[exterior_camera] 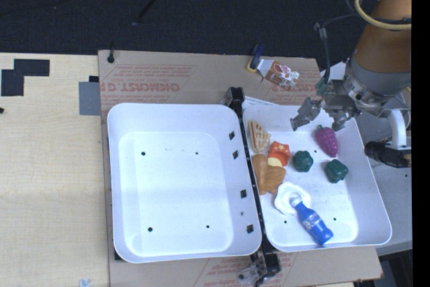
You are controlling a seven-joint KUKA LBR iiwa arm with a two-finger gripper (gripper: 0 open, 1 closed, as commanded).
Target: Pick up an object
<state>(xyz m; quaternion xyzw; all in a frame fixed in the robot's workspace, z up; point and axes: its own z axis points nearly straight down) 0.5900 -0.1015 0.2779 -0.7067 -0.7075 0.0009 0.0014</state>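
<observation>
I took the purple grape bunch (pixel 326 140) as my target: it lay at the upper right of the right bin (pixel 376 212), with two dark green pieces (pixel 302 160) just below it and a blue bottle (pixel 312 223) nearer the frame's bottom. My claw (pixel 324 114) hung just above the grapes, fingers spread apart and holding nothing. So I judged the approach was still in hand (no grasp yet). The next move called for a straight descent astride the bunch, then closing. The left bin (pixel 121 144) sat beside it on the counter (pixel 40 178).
</observation>
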